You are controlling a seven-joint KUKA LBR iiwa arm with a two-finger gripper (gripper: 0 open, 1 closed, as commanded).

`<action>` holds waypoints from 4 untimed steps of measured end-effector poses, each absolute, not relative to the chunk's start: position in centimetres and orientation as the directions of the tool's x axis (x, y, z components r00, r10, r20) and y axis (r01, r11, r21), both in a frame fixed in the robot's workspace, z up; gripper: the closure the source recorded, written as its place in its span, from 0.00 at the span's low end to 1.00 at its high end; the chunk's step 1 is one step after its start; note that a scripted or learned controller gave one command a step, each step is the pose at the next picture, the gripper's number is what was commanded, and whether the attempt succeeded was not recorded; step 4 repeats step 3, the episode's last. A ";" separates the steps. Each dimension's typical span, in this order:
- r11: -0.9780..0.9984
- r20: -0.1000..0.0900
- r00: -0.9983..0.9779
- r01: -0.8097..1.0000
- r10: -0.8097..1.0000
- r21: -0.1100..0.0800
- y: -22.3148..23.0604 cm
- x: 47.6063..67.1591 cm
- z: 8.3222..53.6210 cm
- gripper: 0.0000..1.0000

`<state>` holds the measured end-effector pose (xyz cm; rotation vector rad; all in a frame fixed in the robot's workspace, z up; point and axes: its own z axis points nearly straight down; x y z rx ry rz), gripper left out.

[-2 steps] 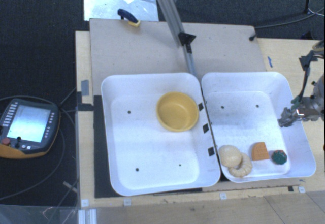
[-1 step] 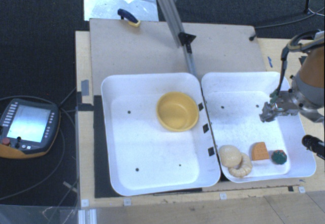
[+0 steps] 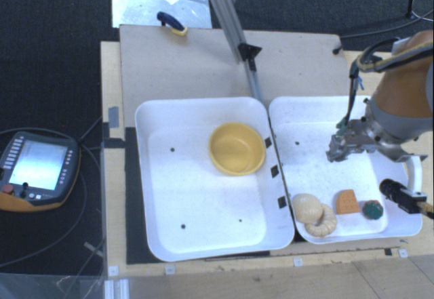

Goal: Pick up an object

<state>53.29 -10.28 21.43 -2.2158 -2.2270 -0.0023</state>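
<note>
My gripper hangs over the right bin, above its bare middle, with nothing visible between its fingers. Along that bin's front edge lie a cream shell-like piece, a tan ring-shaped piece, an orange block and a small dark green object. They sit in front of the gripper and apart from it. A yellow bowl rests in the left bin, near its back right part.
A metal pole slants down to the seam between the bins. A control pendant lies on the floor at far left. A black fitting sits at the right bin's right rim.
</note>
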 end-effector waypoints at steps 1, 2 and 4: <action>0.005 0.000 -0.005 1.000 1.000 0.002 -5.5 54.3 22.7 1.00; 0.006 0.001 -0.006 1.000 1.000 0.001 0.2 56.6 22.8 1.00; 0.004 0.000 -0.004 1.000 1.000 0.000 5.1 57.2 22.1 1.00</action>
